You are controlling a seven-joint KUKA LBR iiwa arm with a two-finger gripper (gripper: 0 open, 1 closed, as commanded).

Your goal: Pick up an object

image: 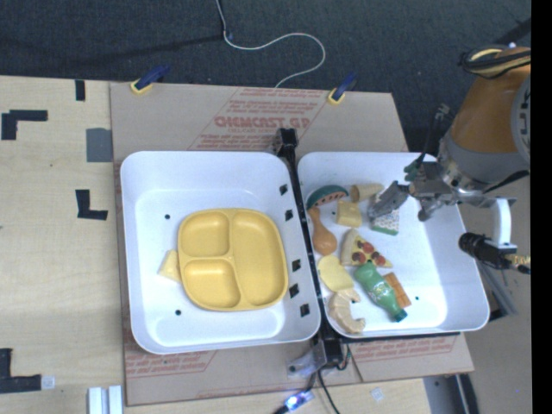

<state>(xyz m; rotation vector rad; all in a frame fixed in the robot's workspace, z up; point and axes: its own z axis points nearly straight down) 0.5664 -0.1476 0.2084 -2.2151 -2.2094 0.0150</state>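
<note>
Reaching into the right bin (448,313), the arm is hovering its fingers (385,203) over a pale wedge-shaped piece (385,222) lying just beneath them; whether they are open or closed cannot be told. Judged, the approach step is in hand: descending and closing comes next.

Dark carpet floor (103,15); wooden bench (52,257); cardboard sheet (250,123).

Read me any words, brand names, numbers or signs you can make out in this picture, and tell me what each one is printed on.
"CHEMCAST GP": red print on the cardboard sheet behind the two bins, partly blurred, so this reading is uncertain.
Smaller red lines beneath that print: too blurred to read.
Red print on the cardboard's front edge, below the right bin: too small to read.
The green bottle shows no readable label.
</note>
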